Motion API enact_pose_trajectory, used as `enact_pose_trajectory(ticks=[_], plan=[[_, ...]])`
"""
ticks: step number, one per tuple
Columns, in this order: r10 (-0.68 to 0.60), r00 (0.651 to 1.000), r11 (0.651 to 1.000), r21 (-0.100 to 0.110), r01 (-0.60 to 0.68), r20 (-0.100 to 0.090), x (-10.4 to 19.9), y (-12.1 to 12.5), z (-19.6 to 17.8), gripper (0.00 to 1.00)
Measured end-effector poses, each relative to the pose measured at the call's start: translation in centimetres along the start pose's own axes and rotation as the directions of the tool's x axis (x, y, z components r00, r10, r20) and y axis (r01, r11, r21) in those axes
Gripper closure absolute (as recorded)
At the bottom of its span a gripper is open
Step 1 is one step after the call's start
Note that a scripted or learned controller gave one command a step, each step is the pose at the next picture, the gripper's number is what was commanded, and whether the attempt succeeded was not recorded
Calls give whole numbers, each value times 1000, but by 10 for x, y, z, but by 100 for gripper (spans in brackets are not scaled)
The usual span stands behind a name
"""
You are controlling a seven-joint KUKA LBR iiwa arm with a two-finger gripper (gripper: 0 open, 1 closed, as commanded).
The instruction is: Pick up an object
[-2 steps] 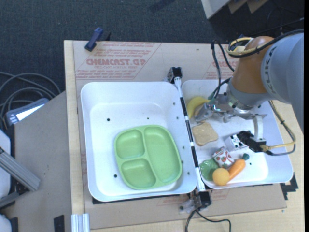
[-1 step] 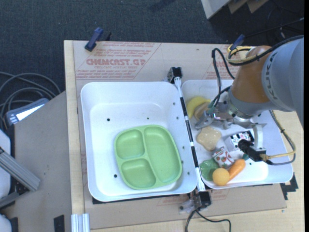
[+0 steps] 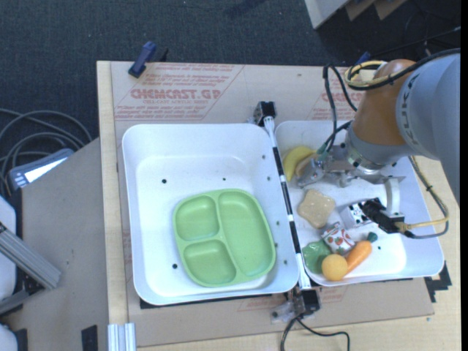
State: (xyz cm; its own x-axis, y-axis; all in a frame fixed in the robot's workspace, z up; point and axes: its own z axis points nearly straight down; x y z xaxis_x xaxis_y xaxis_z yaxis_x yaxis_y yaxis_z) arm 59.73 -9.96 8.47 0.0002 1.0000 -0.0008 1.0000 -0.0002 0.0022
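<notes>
- The gripper hung low in the right bin beside the banana; its grip state could not be told.
- Bread, carrot and orange lay nearby.
- A green tray sat in the left bin.

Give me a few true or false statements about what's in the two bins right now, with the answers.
1. The green divided plate lies in the left bin. True.
2. The carrot lies on the green divided plate. False: it lies in the right bin.
3. The banana is in the right bin. True.
4. The arm hangs over the left bin. False: it is over the right bin.
</notes>
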Motion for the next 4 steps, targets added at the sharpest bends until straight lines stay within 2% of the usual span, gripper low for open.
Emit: enact_pose_trajectory(ticks=[1,2,3,4], plan=[[1,1000,1000,16,-1,5,2,52,0,0],[1,1000,1000,5,-1,2,5,55,-10,100],[0,1000,1000,0,0,0,6,21,-94,100],[0,1000,1000,4,0,-2,16,-34,-140,100]])
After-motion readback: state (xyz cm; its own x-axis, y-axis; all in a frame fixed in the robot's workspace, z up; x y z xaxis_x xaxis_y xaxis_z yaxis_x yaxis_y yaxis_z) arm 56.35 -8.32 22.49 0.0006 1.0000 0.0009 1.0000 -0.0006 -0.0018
